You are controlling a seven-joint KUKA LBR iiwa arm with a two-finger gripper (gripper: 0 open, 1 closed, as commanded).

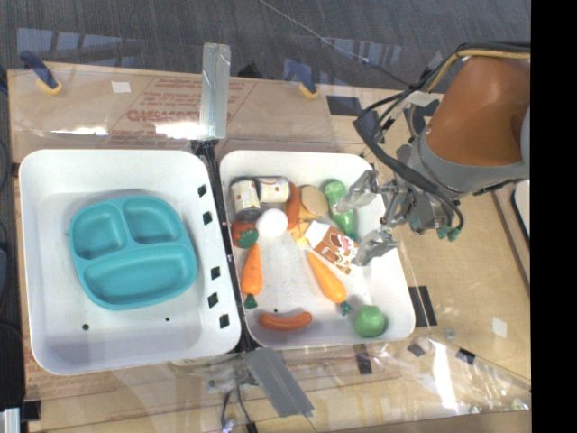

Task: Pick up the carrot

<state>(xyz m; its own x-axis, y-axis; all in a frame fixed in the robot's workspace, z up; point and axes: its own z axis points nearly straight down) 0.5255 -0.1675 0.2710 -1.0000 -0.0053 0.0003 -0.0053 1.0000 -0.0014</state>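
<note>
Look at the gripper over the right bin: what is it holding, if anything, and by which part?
Nothing. The gripper hangs open above the right bin, and both carrots lie loose on the bin floor.

1. The arm (pixel 478 115) is cut off by the right edge, so just its orange band and wrist are visible.
2. A small printed packet (pixel 332 244) covers the top end of one carrot (pixel 326 278).
3. The labels on the two small cans (pixel 260 194) are too blurred to read.
4. The red print on the cardboard (pixel 162 106) under the plastic sheet is too blurred to read.
</note>
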